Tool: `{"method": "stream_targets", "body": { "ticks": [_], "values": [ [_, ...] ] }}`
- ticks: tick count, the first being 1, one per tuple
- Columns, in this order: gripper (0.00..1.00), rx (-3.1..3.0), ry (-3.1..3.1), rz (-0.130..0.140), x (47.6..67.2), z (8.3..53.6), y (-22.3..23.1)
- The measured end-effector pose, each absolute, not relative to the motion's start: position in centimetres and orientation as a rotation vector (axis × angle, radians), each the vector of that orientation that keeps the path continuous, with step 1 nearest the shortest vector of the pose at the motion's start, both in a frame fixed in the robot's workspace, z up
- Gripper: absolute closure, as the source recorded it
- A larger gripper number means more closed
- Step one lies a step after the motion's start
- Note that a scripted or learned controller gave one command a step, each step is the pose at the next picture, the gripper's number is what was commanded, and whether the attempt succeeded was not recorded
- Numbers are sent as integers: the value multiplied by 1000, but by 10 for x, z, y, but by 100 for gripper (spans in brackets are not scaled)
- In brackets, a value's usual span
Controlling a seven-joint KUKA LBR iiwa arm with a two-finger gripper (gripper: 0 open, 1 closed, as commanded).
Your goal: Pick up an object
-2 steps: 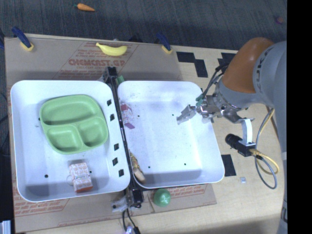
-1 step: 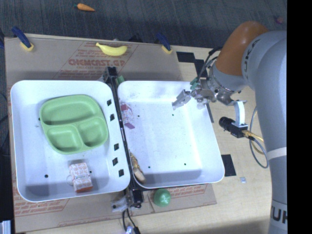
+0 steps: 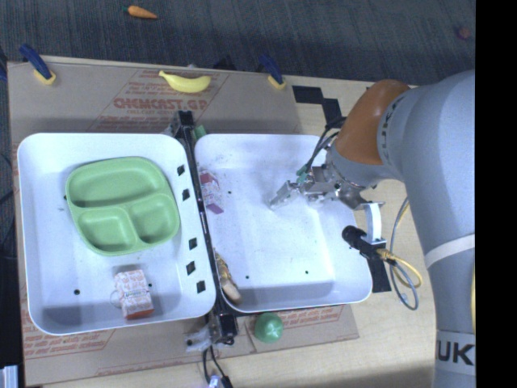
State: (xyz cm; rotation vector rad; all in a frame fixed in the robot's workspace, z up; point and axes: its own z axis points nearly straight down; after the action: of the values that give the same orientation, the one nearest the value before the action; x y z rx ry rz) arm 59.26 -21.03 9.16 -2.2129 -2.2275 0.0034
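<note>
Red lettering on the cardboard sheet point(image 3: 121, 103) under the bins, reading roughly "CHEMCAST" with a second short word after it, partly hidden by the bin rim. White letters "UK" low on the arm's grey casing point(image 3: 452, 352), cut off at the edge.

Over to the right bin point(image 3: 266, 241): gripper point(image 3: 284, 197) down inside it, toward the upper right of the floor, metal fingers point(image 3: 279, 196) pointing left. Fingers look close together, nothing visible between them, though too small to be sure how far parted. Orange band point(image 3: 367, 132) just above the wrist, cables looping beside it, a black fitting point(image 3: 355, 238) and a yellow cable point(image 3: 404, 269) hanging over the bin's right rim.

Candidates for picking: a small reddish packet point(image 3: 208, 191) against the right bin's left wall, well apart from the fingers; a tan, knobbly item point(image 3: 226, 285) at the bin's lower left corner, hard to identify.

Left bin point(image 3: 32, 241): green divided tray point(image 3: 121, 204) lying flat, three compartments, near the upper middle. Below it, a small red-and-white packaged item point(image 3: 131, 291), print too fine to read.

Outside the bins: yellow banana point(image 3: 184, 80) on the cardboard above the divider, green ball point(image 3: 268, 326) on the cardboard just below the right bin, blue clamps at the top-left corner point(image 3: 36, 65) and the top edge point(image 3: 271, 69), an orange scrap point(image 3: 142, 11) on the dark floor beyond. Black clips point(image 3: 194, 208) strung along the join between the two bins.
</note>
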Motion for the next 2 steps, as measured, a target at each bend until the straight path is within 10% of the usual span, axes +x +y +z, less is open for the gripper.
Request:
{"method": "stream_targets", "body": {
  "ticks": [1,2],
  "values": [
    [0,-2213,-2227,4,495,128,-211],
    [0,-2212,-2229,3,510,110,-211]
  ]
}}
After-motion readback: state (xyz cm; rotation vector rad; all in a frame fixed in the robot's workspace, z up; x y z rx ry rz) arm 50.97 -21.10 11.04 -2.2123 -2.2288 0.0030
